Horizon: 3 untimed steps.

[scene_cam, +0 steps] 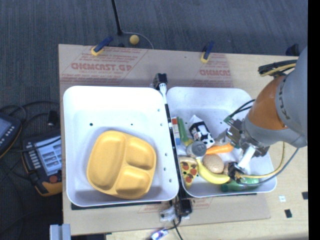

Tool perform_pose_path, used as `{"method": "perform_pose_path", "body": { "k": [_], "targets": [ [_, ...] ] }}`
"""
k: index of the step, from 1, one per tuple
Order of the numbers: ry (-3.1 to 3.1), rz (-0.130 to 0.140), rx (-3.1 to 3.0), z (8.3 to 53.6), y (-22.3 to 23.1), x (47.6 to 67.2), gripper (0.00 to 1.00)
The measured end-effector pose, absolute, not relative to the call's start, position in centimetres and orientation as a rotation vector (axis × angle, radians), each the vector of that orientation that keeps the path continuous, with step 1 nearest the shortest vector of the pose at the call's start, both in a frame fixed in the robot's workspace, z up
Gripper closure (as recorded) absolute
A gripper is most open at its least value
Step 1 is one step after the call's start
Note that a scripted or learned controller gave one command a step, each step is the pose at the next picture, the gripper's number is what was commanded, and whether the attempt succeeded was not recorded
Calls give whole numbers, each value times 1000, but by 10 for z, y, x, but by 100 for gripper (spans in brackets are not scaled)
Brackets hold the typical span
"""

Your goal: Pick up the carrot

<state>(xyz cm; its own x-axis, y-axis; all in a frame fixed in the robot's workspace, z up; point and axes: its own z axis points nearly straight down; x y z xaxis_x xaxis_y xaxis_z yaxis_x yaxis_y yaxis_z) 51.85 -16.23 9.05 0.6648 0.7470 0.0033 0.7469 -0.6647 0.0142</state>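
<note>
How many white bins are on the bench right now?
2. The left bin holds a yellow divided tray. The right bin holds the carrot, a banana and other clutter.

Grey arm (300,109), orange wrist band (265,109), trailing yellow cable (280,166).

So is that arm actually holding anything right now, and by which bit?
It cannot be told. The gripper sits right at the carrot's end in the right bin, but any hold is hidden.
</note>
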Motion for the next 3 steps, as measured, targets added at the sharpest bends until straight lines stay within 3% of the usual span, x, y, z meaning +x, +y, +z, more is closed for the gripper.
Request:
{"method": "perform_pose_path", "body": {
  "k": [1, 2, 3],
  "targets": [
    [1284, 10, 2856, 100, -163, 518, 100],
    [1286, 8, 2857, 99, -162, 518, 0],
    [1521, 14, 2724, 91, -134, 488, 0]
  ]
}}
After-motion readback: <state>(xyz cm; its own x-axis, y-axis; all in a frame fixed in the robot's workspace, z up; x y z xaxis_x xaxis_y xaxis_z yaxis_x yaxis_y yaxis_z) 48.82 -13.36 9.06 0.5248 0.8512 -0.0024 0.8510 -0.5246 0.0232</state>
